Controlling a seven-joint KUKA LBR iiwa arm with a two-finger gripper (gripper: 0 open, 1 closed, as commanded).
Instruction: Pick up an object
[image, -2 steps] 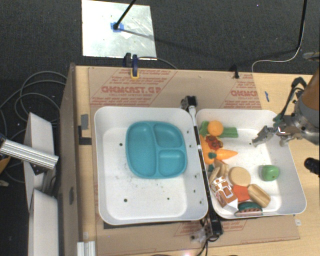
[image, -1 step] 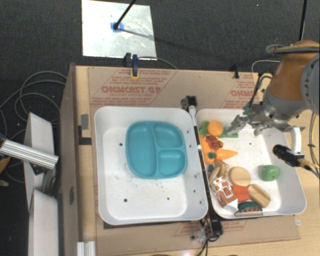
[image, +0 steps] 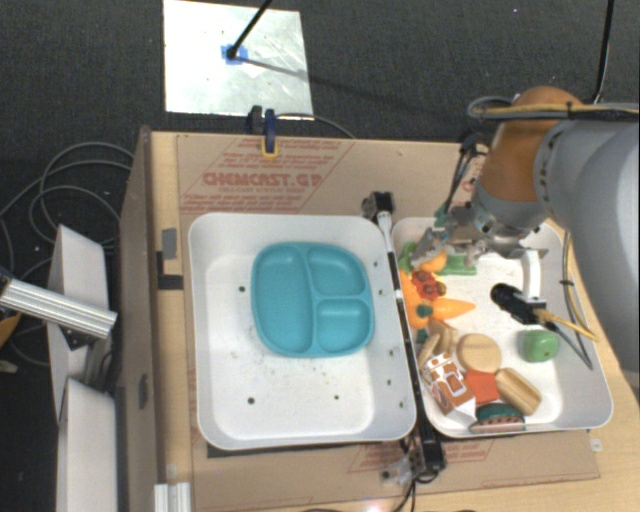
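Lowering squarely over one toy in the right bin (image: 590, 395) (its contents lie crowded) suits the gripper (image: 432, 252), whose opening I cannot tell.

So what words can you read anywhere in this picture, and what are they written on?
"CHEMCAST GP" in red on the brown paper sheet under the bins; the last letters are a bit unclear.
Fainter red lines of print above and below it: too blurred to read.
The small carton in the right bin has a picture on it, but any words are too small to read.
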